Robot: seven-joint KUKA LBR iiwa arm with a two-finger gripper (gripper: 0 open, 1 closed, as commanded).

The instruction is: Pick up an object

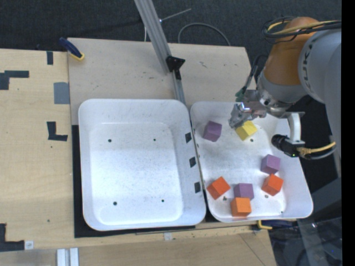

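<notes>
My gripper (pixel 241 117) hangs over the far part of the right bin (pixel 307 203), reaching in from the right. A yellow cube (pixel 248 130) lies right at its tip, partly covered by it, and I cannot tell whether it is gripped or just touched. A purple cube (pixel 212 131) sits to the left of the gripper. Nearer the front lie a second purple cube (pixel 270 163), a third purple cube (pixel 243 190) and three orange cubes (pixel 218 187), (pixel 241 206), (pixel 272 184).
The left bin (pixel 89 148) stands beside the right one, with black clips between them. A slanted metal rail (pixel 155 29) crosses the bench behind the bins. A black cable connector (pixel 285 144) hangs off the arm over the right bin's edge.
</notes>
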